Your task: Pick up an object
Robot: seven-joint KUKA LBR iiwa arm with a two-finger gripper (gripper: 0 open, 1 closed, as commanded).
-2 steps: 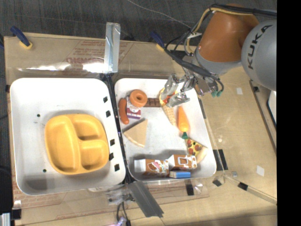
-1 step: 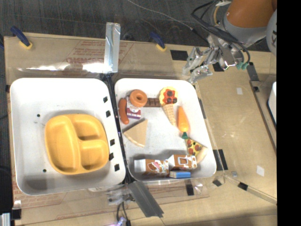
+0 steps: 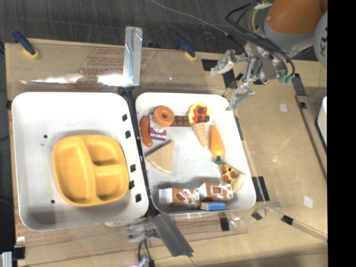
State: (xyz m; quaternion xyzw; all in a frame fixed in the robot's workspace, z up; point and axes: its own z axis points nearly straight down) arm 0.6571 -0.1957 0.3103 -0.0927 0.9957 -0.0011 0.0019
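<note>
Arm (image 3: 292, 10) reaching in from right, pincer (image 3: 233, 79) fingers spread, holding nothing

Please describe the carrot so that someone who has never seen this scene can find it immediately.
Look in the right white bin, the one crowded with toy food. Near its right wall lies the carrot, a smooth orange spindle pointing up and down the view. The ice cream cone to its left is paler, and the pizza slice below it is flat.
</note>
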